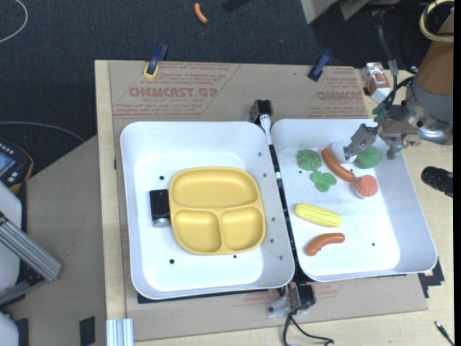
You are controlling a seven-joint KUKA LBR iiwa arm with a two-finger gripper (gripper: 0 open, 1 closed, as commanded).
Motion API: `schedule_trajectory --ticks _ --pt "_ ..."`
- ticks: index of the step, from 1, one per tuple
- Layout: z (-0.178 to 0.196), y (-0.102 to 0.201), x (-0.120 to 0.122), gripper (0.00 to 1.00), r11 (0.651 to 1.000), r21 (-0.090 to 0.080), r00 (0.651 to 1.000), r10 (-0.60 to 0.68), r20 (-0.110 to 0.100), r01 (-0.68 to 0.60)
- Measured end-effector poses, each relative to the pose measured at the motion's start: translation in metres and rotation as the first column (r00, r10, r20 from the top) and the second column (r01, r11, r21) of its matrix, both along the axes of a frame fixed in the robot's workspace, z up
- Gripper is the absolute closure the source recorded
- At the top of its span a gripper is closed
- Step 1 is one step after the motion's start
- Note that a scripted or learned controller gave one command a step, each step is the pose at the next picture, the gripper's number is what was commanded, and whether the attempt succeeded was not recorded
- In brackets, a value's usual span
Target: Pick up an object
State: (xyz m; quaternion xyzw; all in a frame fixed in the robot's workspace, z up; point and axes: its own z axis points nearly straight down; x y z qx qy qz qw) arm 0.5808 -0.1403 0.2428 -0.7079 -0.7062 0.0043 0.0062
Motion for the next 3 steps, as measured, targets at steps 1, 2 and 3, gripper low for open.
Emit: schedule_trajectory --ticks 1,2,3 --pt "0.008 0.000 0.002 0.00 1.000 -0.002 1.000 0.003 0.014 -0.003" --pt "-0.035 -0.001 0.002 0.00 1.000 -0.001 1.000 0.002 0.010 -0.002" --pt "-0.085 0.007 -0.005 0.00 1.000 -0.001 1.000 0.003 0.008 -0.003"
